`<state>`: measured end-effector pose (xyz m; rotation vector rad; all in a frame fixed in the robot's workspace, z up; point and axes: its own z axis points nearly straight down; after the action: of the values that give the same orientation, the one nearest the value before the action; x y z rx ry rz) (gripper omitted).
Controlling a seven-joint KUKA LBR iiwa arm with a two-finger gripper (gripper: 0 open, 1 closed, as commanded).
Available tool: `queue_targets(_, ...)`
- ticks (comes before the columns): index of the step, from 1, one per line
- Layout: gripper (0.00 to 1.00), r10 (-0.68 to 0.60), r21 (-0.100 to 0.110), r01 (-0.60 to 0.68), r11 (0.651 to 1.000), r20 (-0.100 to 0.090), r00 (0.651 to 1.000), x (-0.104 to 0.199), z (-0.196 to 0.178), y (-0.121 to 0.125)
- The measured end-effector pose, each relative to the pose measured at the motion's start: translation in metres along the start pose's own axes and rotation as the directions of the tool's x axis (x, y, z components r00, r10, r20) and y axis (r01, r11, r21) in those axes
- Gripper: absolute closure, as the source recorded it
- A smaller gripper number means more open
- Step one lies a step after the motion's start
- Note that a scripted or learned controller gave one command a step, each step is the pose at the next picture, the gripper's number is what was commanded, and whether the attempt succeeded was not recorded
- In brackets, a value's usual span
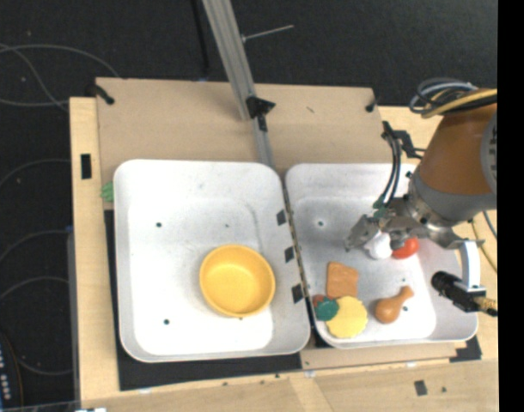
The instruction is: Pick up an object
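Fingers [371, 230] hidden under wrist, open or closed unclear. Just beside them: small red-and-white object [394, 248], shape and long axis unclear. Below: tan toy drumstick [393, 305], thin end up-right.

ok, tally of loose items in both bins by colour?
Yellow: 2, round plastic bowl, lumpy toy
Orange-brown: 2, flat square piece, drumstick-shaped toy
Green: 1, small piece
Red: 1, round piece
White: 1, small piece
Total: 7
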<state>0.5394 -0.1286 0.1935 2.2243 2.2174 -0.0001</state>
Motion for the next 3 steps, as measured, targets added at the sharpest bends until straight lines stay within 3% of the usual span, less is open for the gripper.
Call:
queue_targets(2,0.00,-0.002,-0.001,0.002,1.000,0.002,1.000,-0.007,0.094,0.002)
queue_targets(3,1.00,0.003,-0.004,-0.003,1.000,-0.001,1.000,-0.007,0.082,0.003)
